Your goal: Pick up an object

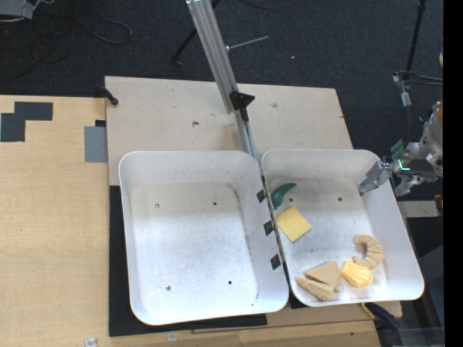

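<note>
Approach step judged in hand: gripper [377,176] poised at right bin [340,166] upper right rim. Jaws' state cannot be told. Next: descent needed onto yellow block [294,224].

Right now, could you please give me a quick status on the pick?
Gripper over right bin's far right rim, nothing held. Yellow square, teal piece, tan pieces untouched. Nothing in the way.

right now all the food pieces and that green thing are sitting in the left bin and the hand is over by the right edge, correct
Not quite. The camera view shows the yellow square, the green piece, the wedge and the other food pieces lying in the right bin, not the left bin. The rest stands: the hand is over by the right edge.
</note>
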Available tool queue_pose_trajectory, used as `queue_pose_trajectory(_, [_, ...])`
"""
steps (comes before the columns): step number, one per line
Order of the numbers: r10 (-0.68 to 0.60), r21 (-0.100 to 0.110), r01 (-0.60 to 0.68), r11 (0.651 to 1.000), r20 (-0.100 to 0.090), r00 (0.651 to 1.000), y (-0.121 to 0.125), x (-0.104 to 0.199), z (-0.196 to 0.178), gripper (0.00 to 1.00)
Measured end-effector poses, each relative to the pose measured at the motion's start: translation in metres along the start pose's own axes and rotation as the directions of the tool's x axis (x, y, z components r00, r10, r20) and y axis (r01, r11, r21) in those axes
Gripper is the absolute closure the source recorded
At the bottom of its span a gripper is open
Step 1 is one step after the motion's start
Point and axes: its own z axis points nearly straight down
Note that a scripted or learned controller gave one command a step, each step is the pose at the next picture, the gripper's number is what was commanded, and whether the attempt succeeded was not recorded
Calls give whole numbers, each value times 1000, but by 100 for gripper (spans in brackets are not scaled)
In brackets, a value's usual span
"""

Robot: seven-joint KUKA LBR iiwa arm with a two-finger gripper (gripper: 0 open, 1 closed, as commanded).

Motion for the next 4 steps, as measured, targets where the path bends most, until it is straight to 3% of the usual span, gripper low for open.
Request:
queue_pose_trajectory(1, [1, -4, -1, 1000, 1, 1000, 1, 0, -2, 0])
queue_pose_trajectory(3, [1, 3, -1, 1000, -2, 1000, -3, 4, 127, 0])
queue_pose_trajectory(4, [2, 1, -2, 1000, -1, 1000, -3, 6, 171, 0])
